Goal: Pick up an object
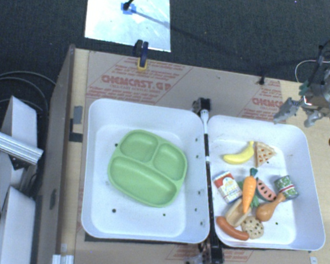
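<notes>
Cardboard-lined bench (159, 80) on dark carpet, two white bins (98, 168), pincer (300, 111) spread apart

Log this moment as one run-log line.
gripper: above right bin's far corner, holding nothing | toy food: in right bin | green tray: left bin

Dark carpet floor (24, 18), pale sheet (129, 12), cardboard-topped bench (159, 80)

A single camera hangs fixed above the brown cardboard-covered bench (176, 82), looking down at a slant. It stands far enough back to take in both shallow white plastic bins (149, 112) whole, plus dark carpeted floor (36, 13) beyond.
</notes>
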You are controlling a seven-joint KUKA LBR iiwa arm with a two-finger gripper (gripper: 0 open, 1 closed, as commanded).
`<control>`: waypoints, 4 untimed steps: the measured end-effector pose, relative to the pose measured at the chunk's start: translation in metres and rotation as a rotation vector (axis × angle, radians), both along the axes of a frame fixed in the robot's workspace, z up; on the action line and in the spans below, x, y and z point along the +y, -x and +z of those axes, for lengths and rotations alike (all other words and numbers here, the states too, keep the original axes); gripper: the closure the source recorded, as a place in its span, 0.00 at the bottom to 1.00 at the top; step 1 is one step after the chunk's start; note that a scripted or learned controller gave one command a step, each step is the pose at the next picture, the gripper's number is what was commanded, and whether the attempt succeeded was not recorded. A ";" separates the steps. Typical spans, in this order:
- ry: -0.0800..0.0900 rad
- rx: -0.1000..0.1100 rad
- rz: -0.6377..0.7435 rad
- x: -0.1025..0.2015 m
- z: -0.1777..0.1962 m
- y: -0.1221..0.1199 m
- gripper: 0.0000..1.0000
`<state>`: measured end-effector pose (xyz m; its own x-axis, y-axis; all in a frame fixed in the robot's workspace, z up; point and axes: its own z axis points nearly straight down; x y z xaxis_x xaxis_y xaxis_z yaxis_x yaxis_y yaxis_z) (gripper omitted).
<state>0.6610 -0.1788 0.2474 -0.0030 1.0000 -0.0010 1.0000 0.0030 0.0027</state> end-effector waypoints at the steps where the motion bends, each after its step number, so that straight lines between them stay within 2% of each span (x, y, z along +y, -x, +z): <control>1: -0.003 0.009 0.003 0.022 -0.160 -0.002 0.00; 2: 0.000 -0.003 0.004 0.020 -0.140 -0.006 1.00; 3: 0.001 -0.002 0.005 0.020 -0.140 -0.006 0.00; 4: -0.003 0.006 0.003 0.054 -0.165 0.025 0.00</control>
